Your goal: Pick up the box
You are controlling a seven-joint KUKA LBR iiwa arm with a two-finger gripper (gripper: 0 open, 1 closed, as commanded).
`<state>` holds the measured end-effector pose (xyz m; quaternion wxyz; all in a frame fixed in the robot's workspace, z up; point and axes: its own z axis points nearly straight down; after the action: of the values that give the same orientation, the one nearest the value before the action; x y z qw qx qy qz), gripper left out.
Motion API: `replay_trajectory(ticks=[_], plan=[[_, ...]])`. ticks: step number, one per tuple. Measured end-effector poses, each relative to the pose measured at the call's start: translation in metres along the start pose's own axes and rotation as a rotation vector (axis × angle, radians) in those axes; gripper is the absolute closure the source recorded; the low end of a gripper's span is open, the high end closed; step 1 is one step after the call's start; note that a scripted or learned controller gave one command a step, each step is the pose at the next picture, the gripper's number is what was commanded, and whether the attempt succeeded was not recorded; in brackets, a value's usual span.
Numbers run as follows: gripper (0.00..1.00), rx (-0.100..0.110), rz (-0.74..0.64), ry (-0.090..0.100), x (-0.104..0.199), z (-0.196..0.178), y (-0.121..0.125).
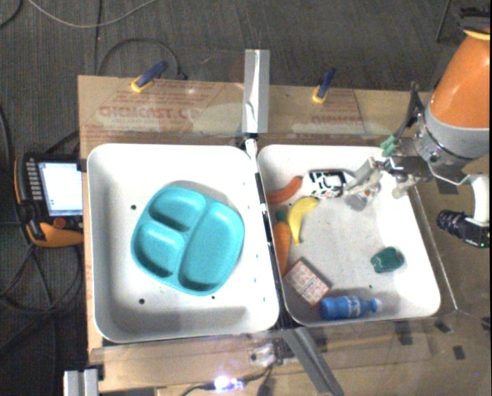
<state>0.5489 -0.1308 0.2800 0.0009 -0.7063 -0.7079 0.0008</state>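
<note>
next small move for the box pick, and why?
Probably travel toward the near-left part of the right bin, then descend. The gripper hovers near the bin's far edge, while the box lies flat by the near-left corner, with a blue bottle close beside it and a carrot just beyond, so centre over the box first.

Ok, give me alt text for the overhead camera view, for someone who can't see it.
A grey robot arm's gripper hovers over the right white bin, above and right of a small box lying near a blue bottle, a banana and a green object. The left bin holds a turquoise divided tray.
</note>
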Motion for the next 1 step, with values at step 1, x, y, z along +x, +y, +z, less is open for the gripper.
replay_trajectory(ticks=[1], plan=[[0.00,0.001,0.014,0.002,-0.0382,0.1168,-0.0438]])
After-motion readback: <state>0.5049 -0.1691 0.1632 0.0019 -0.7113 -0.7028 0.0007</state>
